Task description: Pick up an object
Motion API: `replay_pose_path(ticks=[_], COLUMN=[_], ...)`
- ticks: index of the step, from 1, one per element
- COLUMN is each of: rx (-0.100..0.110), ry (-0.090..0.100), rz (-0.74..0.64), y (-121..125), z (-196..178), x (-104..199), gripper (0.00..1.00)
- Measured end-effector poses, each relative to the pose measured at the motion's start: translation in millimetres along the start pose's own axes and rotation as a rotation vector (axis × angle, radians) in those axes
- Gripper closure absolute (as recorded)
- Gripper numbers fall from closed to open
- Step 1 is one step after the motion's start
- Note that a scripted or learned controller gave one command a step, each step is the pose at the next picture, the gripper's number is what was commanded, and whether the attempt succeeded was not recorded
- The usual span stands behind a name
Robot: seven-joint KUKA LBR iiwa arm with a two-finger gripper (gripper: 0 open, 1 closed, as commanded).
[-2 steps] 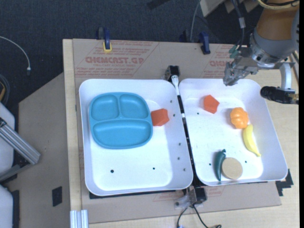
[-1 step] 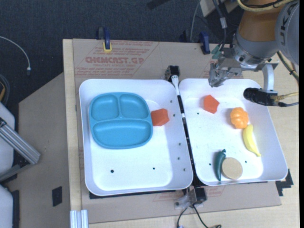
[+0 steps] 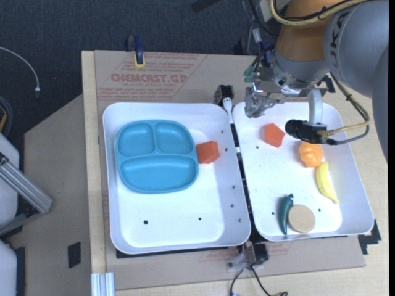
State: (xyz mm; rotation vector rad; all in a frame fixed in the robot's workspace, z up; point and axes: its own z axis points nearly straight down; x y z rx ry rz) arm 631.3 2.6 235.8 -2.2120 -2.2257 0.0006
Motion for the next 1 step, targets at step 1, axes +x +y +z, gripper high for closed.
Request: replay_pose_path(ticks=[1], rx=[-0.003], ry=[0.0], rz=[0.0], y=[-4.6], z=[-3.0], x=[61.8], gripper=[1.0])
